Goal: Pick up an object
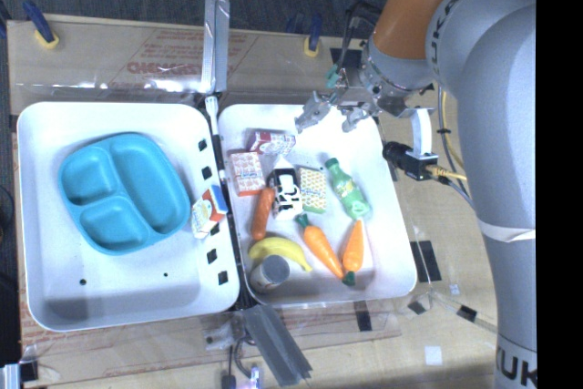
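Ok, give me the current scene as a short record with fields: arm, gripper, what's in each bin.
arm: grey arm with orange band, reaching in from the right
gripper: two-finger gripper, open, above the right bin's far edge, holding nothing
left bin: blue three-compartment plastic tray; small printed packet at its right wall
right bin: green plastic bottle, two orange toy carrots, yellow banana, metal can, printed cards and packets

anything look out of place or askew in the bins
One thing: a small packet sits up on the divide between the bins, beside the blue tray, not flat inside either. The rest is heaped in the right bin below the gripper.
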`<state>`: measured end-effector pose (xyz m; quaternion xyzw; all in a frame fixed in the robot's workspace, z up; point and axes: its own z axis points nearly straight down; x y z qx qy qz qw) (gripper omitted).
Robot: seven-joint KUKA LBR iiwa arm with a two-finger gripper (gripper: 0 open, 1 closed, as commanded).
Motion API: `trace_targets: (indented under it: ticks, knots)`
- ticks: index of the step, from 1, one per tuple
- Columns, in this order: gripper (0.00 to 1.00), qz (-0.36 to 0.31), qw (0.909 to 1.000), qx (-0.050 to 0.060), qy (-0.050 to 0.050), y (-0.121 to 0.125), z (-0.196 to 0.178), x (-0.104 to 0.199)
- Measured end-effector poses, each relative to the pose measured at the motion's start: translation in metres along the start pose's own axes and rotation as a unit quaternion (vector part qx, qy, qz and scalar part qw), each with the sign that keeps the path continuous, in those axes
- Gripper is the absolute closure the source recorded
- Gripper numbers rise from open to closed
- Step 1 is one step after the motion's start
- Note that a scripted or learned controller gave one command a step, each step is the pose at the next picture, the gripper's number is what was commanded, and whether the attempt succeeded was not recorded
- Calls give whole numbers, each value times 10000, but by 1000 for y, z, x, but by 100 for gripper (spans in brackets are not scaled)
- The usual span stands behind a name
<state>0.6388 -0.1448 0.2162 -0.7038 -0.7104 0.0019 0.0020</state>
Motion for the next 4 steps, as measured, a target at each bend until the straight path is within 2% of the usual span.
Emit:
trace_targets:
  ticks: [1,2,3,4]
  knots:
    - [0,-872,9962,-46,-9,3,119,32]
    - [0,-419,9991,-85,-12,-46,120,35]
    - [100,-440,9990,-72,-17,-46,112,35]
    - [100,-739,9973,-12,-5,-64,-21,115]
